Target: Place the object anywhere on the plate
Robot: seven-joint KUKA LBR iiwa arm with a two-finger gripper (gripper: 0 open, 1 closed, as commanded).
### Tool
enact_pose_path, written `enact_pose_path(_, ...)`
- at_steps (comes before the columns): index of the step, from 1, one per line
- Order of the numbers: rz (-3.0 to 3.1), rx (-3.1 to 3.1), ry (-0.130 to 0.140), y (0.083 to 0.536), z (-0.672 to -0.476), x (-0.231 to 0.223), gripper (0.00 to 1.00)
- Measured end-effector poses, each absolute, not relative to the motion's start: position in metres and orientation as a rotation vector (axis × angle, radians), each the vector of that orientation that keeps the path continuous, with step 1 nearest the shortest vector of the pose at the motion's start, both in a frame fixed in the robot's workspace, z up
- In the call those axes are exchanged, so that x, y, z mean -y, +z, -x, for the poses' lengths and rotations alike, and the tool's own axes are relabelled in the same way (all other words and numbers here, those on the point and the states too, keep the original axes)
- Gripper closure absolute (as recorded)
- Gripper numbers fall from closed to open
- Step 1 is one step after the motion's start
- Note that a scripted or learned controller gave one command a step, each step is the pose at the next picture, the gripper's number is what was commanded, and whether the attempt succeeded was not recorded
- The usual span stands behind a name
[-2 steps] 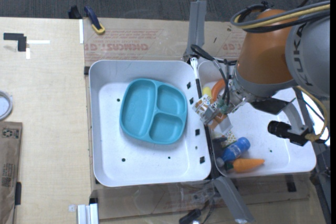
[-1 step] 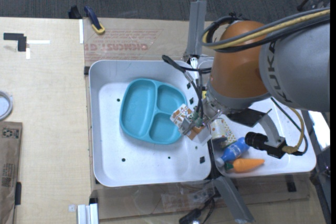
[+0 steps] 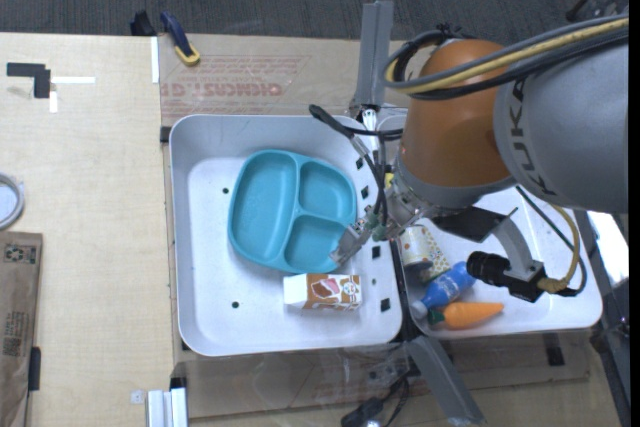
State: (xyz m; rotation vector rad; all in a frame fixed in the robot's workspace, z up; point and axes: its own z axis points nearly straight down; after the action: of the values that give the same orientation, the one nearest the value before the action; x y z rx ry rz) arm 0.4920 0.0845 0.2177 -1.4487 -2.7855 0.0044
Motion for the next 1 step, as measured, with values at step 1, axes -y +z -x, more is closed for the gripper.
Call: enact_pose_path(1,1.448,2.786,0.008,0.2257,-0.4929,-0.0836,1.0)
